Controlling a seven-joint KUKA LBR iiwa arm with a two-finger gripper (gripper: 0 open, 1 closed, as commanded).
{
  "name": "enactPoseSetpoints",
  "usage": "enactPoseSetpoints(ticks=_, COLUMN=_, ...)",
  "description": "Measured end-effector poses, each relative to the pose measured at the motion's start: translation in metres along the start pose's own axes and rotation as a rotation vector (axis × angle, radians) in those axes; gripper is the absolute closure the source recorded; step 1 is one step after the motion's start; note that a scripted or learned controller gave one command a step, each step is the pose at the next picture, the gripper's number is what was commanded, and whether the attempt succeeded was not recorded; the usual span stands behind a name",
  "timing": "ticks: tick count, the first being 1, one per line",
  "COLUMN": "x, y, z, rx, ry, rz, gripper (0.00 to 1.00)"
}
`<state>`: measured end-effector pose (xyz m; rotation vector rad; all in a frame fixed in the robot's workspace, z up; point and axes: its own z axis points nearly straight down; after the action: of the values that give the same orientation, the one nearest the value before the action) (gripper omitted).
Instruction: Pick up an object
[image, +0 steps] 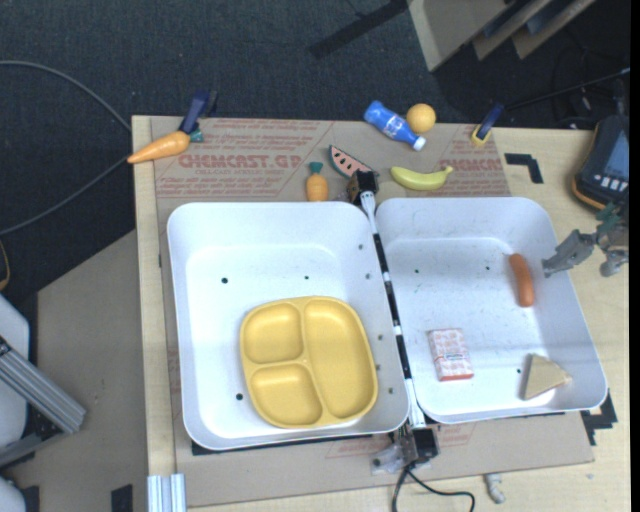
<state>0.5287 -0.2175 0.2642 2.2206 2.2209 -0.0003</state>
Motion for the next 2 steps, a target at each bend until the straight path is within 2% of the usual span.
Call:
enactPoseSetpoints(ticks=1, x=0.089, y=0.029, z=0.063, rx=0.003, ry=0.003, rz=-0.001, gripper=0.00)
enactPoseSetpoints(ticks=2, x=0.108, y=-0.039, z=0.130, rx=0.003, ry=0.001, rz=0.001, gripper=0.00)
